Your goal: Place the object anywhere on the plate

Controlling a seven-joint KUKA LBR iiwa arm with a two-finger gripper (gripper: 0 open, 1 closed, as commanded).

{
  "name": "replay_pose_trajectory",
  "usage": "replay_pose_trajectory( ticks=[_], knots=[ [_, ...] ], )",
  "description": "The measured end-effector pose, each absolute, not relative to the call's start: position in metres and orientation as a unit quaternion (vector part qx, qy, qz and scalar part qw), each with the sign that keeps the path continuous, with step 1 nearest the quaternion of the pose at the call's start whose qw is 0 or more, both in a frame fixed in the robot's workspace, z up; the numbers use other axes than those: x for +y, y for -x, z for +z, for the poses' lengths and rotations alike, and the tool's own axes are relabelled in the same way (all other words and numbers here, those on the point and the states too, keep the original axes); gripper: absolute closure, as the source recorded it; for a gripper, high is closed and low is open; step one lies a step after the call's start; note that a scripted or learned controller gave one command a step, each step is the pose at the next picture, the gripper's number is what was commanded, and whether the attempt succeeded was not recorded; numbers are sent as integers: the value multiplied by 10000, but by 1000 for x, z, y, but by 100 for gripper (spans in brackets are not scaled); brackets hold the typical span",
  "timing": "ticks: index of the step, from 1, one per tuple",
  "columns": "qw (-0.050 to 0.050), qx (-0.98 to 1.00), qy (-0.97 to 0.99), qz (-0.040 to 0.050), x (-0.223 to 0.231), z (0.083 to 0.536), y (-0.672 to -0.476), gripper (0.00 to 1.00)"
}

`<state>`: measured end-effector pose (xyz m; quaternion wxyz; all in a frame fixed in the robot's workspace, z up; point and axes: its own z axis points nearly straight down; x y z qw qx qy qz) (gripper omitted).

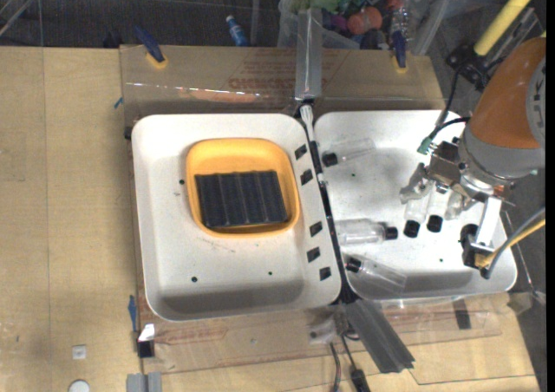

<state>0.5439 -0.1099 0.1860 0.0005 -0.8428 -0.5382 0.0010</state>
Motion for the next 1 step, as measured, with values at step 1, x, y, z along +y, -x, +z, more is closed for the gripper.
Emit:
replay_pose_trajectory(
  ticks=[1],
  knots=[
    [4, -5383, 8428, 8, -110, 186, -544, 0]
  ],
)
